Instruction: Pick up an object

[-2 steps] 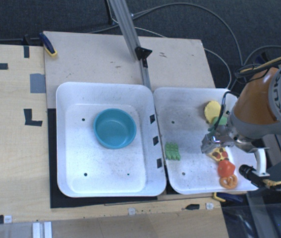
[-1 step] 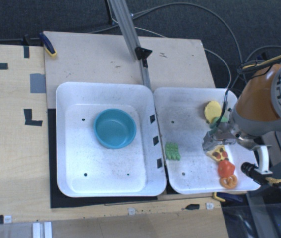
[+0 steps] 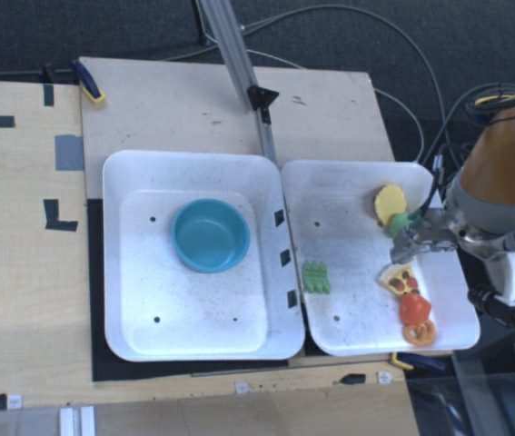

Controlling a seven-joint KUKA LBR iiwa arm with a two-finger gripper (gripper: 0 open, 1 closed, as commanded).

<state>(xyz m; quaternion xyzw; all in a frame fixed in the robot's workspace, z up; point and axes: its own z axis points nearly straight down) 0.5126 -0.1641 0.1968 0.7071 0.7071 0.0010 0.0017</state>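
Observation:
My gripper (image 3: 406, 246) hangs low over the right side of the right bin (image 3: 348, 334), reaching in from the right. Just under its tip lies a pizza-slice toy (image 3: 399, 282). Behind the gripper sit a yellow round toy (image 3: 388, 203) and a small green piece (image 3: 401, 222) that touches the fingers' near side. A red tomato-like toy (image 3: 414, 309) and an orange pretzel-like toy (image 3: 419, 333) lie at the bin's front right. A green ridged block (image 3: 316, 277) rests near the bin's left wall.
The left bin (image 3: 139, 325) holds a blue bowl (image 3: 211, 234). A metal pole (image 3: 235, 48) slants down to the seam between the bins. Cables loop behind the right bin.

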